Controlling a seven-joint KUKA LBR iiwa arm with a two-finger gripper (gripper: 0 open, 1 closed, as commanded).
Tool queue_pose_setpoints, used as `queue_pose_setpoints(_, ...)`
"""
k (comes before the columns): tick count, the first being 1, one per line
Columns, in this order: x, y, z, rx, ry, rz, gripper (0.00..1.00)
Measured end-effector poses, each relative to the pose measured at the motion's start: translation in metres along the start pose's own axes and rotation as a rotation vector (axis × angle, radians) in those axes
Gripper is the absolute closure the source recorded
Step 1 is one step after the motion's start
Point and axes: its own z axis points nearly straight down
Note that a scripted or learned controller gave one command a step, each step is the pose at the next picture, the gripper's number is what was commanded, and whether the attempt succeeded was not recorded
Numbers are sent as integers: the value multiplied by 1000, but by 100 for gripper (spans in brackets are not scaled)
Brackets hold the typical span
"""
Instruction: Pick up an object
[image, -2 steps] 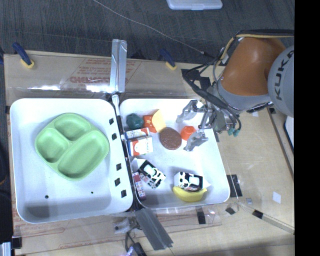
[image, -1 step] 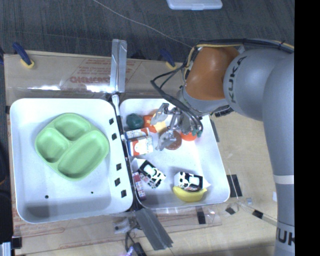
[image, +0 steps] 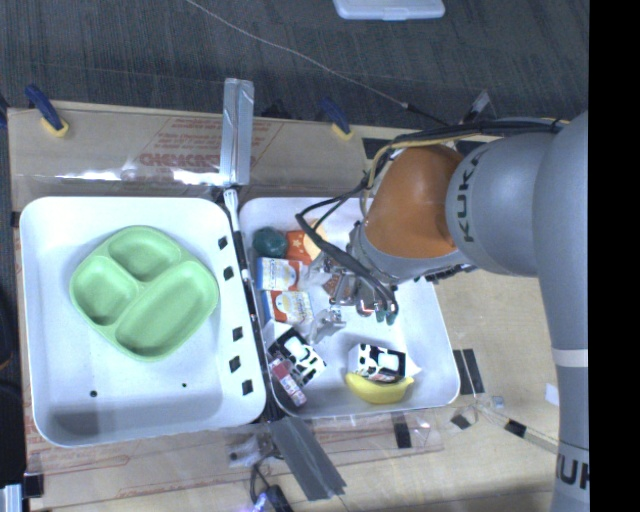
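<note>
My gripper (image: 335, 312) hangs low over the middle of the right bin (image: 435, 335), below the orange wrist band. Its tips sit just right of a white and orange packet (image: 290, 303) and above a black and white item (image: 298, 356). A yellow piece with a black and white patch (image: 380, 374) lies at the bin's front. A dark green round object (image: 268, 241) and an orange packet (image: 302, 246) lie at the bin's back left. A blue and white packet (image: 274, 272) lies beside them. The arm hides the bin's back right part.
The left bin (image: 50, 330) holds a green divided plate (image: 145, 290). Black clips run along the wall between the two bins. Blue clamps (image: 47, 108) hold the cardboard at the back of the bench. Cables loop around the wrist.
</note>
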Motion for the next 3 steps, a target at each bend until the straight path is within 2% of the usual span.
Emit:
queue_pose_setpoints(1, -46, 17, 15, 1, 6, 120, 0)
queue_pose_setpoints(2, -44, -52, 14, 0, 4, -15, 0)
queue_pose_setpoints(3, -20, -7, 17, -2, 11, 161, 0)
